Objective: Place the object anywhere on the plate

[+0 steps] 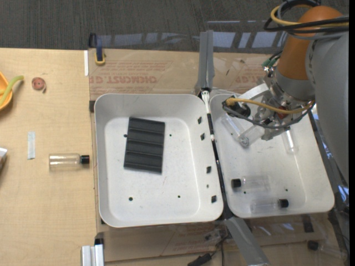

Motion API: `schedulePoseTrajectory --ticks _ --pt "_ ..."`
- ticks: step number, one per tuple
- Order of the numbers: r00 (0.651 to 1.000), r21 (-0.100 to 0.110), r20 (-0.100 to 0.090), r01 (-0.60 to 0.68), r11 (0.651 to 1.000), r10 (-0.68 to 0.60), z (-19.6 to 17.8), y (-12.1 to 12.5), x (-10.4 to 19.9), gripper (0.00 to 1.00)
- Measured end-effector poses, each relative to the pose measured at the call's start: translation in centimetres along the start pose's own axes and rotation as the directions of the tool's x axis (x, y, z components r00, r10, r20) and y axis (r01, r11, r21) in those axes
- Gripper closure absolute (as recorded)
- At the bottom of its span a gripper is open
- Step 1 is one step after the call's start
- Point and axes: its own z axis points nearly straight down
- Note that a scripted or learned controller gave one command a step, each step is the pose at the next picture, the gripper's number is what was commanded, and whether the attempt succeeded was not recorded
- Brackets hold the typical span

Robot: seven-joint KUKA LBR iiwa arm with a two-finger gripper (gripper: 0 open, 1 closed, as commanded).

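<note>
Reaching in from the 3 o'clock side, the grey arm (302,43) with its orange band hangs over the upper half of the right bin (302,170). The gripper (265,123) sits low above the bin floor, wrapped in yellow and black cables (244,103). Whether it is open or closed cannot be told from this angle.

A clear tube (244,134) lies tilted just at the gripper's 8 o'clock, touching it or very near; it is unclear whether it is held. A second clear tube (289,141) lies at the gripper's 4 o'clock. Further towards the bin's 6 o'clock edge lie two more clear pieces. One is a capped vial (252,183) with its black cap pointing to 9 o'clock. The other is a lower vial (269,205) with its black cap pointing to 3 o'clock. All four are on the right bin's floor.

The plate (145,144), a dark ribbed rectangle, lies flat in the left bin (183,173), towards that bin's 10 o'clock area, with nothing on it. It is well apart from the gripper, across the wall where the two bins meet.

On the desk (44,204), at 9 o'clock of the left bin, a clear bottle (65,160) with a black cap lies on its side. A small white strip (31,146) sits at its 10 o'clock, and a small reddish disc (37,83) further up towards 12 o'clock. An orange item (3,90) is cut off by the frame's 9 o'clock edge. Printed cardboard (150,73) lies beyond the bins at 12 o'clock.
</note>
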Motion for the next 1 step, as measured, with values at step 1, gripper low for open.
schedulePoseTrajectory --ticks 1 --pt "0.996 -0.003 -0.003 -0.088 0.996 0.088 -4.73 -12.92 1.96 1.0"
